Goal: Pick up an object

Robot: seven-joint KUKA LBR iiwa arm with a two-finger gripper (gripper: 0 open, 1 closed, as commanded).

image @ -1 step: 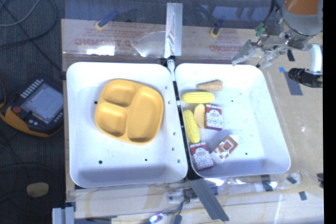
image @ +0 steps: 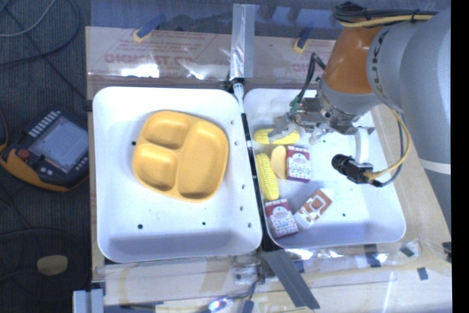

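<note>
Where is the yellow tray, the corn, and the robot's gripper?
yellow tray (image: pixel 180 155): camera view, on its middle ridge.
corn (image: pixel 267 176): camera view, mid-cob.
gripper (image: pixel 300 121): camera view, between its fingertips.

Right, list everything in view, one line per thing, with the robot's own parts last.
Bins: two, white, side by side on the bench.
Divided plate: one, yellow, three compartments, in the left bin.
Corn cobs: two, yellow; one lies along the right bin's left wall, the other lies near its top left by the pincer.
Small pale yellow item: one, between the cobs; too small to identify.
Small cartons: three, red and white, in the right bin; one centre, one at the front left, one to its right.
Handheld control unit: one, grey and orange, on the floor at left.
Arm: one, grey with orange band, over the right bin.
Pincer: one, low over the upper cob.
</note>
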